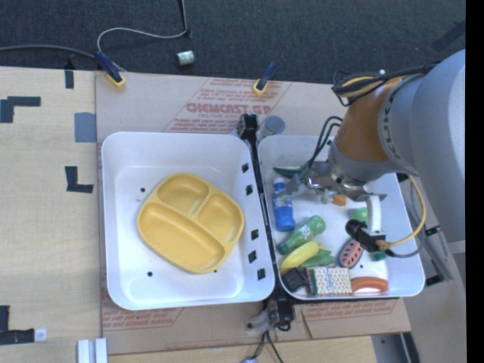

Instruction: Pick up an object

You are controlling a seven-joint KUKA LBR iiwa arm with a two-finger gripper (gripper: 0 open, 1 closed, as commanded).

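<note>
Beneath me lay a pale wooden bench (45, 203), marked here and there with strips of dark tape (76, 178). A brown cardboard sheet (219, 108) with red printed lettering was spread over it, pinned at its far edge by two yellow-and-blue clamps (111, 70). Beyond the bench stretched dark speckled carpet (302, 13), crossed by a thin cable (144, 32), with a small pale object (185, 56) lying on it. The light was even and soft.

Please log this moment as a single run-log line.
arm: over right bin | gripper: above toys, nothing seen held | left bin: yellow plate
</note>
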